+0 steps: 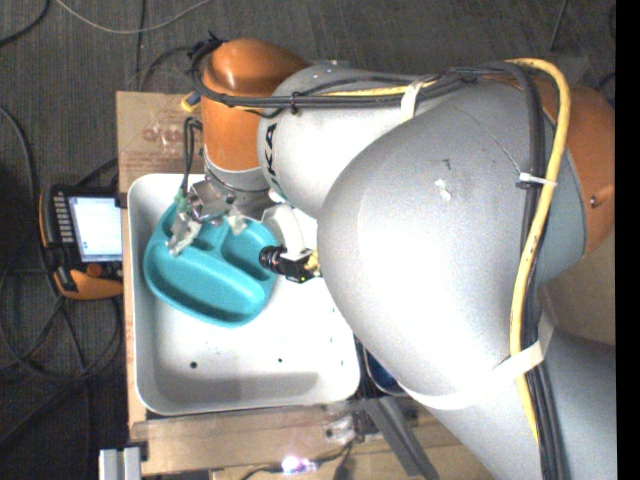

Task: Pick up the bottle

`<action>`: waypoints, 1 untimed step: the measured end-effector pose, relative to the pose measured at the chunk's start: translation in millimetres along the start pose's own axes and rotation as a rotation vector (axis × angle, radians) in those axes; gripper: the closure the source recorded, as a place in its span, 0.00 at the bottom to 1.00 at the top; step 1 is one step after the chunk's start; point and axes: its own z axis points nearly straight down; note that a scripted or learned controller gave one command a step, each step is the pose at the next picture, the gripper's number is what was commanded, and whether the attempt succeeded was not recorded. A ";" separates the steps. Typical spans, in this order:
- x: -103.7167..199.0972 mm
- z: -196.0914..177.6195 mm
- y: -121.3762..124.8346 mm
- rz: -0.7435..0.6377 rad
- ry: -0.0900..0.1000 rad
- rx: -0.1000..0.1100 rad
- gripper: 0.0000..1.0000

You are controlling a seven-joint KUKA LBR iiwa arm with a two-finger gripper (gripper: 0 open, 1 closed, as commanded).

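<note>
From the overhead camera view, the big grey arm (440, 228) covers most of the right side. Its tool (205, 220) sits low over the left white bin (240, 373), right on top of the teal bottle (210, 273). The bottle lies tilted in the bin's upper left part. Honestly can't tell how far the tool is open or if it's got the bottle. A handheld screen (88, 230) sits left of the counter (150, 133).

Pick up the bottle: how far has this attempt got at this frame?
Done: the arm has reached the left bin, and the gripper is down at the teal bottle. In hand: the gripper is at the bottle's upper end; whether it grips cannot be told. Left: a confirmed grasp and the lift; the bottle looks low in the bin.
</note>
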 end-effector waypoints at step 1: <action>-36.7 -52.7 -19.5 -0.254 -0.008 -0.037 0.00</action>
